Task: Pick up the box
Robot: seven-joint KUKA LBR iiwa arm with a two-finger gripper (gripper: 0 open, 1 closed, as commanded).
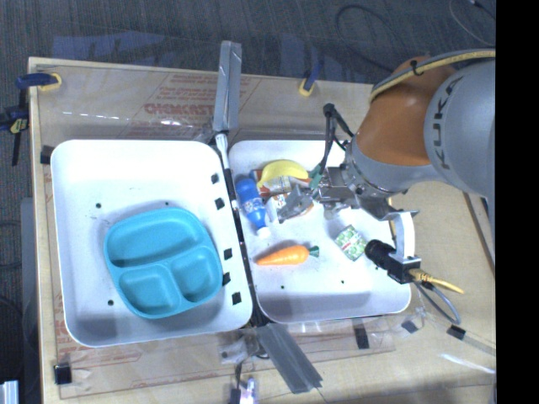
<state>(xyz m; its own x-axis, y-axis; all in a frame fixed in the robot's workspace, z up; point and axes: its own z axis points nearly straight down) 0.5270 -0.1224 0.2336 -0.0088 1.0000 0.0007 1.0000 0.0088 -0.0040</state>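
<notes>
A small green and white box (pixel 349 242) lies tilted in the right bin (pixel 370 297), towards its right side. My gripper (pixel 293 203) hangs low over the middle of that bin, left of the box and clear of it. It sits just beside a yellow banana (pixel 283 172) and a blue bottle (pixel 251 202). A small reddish item (pixel 274 190) peeks out under the gripper, mostly hidden by it.
An orange carrot (pixel 284 256) lies in the right bin, in front of the gripper. A blue divided tray (pixel 164 261) rests in the left bin (pixel 76 192). My arm covers the right bin's far right corner.
</notes>
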